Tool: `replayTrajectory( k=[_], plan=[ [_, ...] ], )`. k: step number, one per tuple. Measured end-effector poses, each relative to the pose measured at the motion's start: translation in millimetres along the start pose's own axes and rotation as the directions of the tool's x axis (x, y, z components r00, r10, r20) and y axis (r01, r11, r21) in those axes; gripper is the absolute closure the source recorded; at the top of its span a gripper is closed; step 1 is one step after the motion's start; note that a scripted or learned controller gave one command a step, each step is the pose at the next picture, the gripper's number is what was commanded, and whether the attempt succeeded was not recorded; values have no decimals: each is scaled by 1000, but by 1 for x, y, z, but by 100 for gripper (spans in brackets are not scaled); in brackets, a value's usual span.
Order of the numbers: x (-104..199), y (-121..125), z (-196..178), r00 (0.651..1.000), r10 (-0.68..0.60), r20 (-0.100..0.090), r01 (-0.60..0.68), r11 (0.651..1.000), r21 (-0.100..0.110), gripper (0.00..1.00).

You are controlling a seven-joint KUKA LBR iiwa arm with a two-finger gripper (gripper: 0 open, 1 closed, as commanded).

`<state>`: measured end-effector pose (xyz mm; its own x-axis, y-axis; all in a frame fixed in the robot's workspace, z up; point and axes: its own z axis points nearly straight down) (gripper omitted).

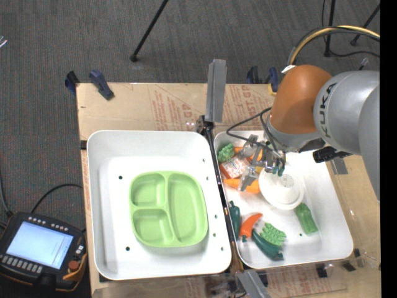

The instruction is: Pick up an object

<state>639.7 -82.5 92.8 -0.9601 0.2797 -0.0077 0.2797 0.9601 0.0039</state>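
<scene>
Camera view: bench top (149, 107) is bare plywood with red printed lettering, blue clamps (99, 83) along its far edge. Floor around it is dark grey carpet; a tripod leg (152, 22) crosses it beyond the bench.

Landmark: green divided plate (167, 208), lying flat in the left bin (105, 154). Right of the plate, across the divider, the right bin (332, 222) holds the clutter. Gripper (260, 163) hangs low over that bin's far-left part, right of and beyond the plate, in among orange and green toy pieces (232, 166); cannot tell how its jaws stand. White bowl (282, 191) sits just beside the gripper. Green bottle (306, 219) lies further right. Orange carrot (248, 224) and green brush-like piece (270, 236) lie right of the plate's near edge. Teach pendant (40, 247) rests left of the plate, off the bench.
</scene>
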Motion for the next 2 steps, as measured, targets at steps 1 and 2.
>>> replayTrajectory(
  k=[1, 2],
  plan=[
    [-1, -1, 0, 1000, 3, 1, -3, 1000, 0, 0],
    [-2, -1, -11, 1000, -2, 3, 2, 1000, 1, 100]
  ],
)
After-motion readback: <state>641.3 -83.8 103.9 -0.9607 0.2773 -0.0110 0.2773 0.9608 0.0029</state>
